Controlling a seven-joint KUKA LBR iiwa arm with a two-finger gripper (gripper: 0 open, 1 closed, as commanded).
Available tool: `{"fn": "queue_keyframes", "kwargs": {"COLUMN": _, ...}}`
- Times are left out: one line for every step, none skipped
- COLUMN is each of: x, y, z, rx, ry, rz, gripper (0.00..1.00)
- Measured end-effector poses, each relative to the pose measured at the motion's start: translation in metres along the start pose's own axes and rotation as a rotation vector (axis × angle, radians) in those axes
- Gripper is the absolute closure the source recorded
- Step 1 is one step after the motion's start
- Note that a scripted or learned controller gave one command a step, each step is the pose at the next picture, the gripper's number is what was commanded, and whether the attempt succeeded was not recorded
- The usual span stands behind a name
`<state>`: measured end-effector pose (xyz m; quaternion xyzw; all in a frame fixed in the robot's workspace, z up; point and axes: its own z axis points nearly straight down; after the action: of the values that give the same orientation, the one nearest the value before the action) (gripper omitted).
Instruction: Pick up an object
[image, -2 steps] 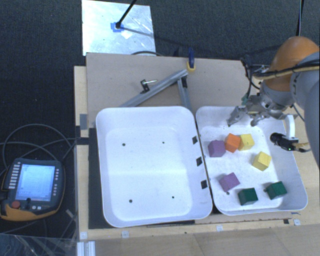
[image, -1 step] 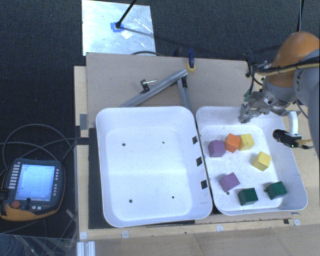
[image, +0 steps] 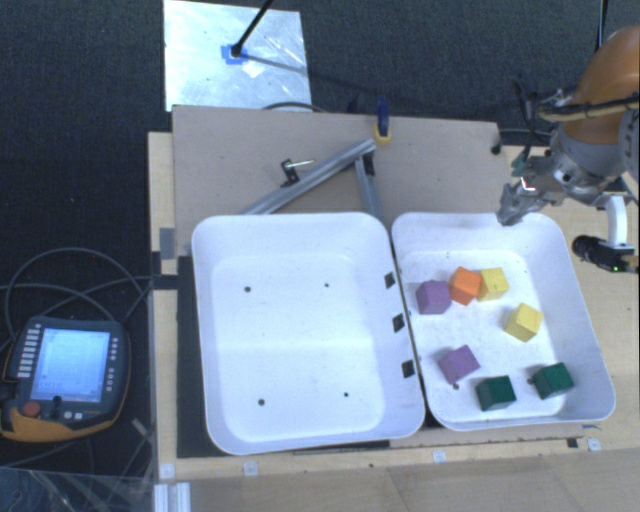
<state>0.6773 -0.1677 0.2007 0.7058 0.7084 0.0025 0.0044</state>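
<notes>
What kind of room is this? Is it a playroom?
Probably a robot lab, not a playroom. A grey and orange robot arm reaches over two white bins, one holding coloured blocks, and a control pad with a screen lies on the floor.

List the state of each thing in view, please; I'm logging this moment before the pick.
end effector: above the right bin's far rim, holding nothing visible
right bin: holds seven blocks
left bin: sits beside the right bin
orange block: touching a yellow block
purple block: beside the orange block
green blocks: at the near edge, apart
teach pendant: screen lit
</notes>
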Motion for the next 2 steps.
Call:
{"fn": "queue_keyframes", "kwargs": {"x": 0.0, "y": 0.002, "z": -0.027, "rx": 0.003, "ry": 0.001, "rz": -0.001, "gripper": 1.0}}
{"fn": "queue_keyframes", "kwargs": {"x": 0.042, "y": -0.014, "z": -0.022, "rx": 0.009, "ry": 0.004, "rz": -0.005, "gripper": 1.0}}
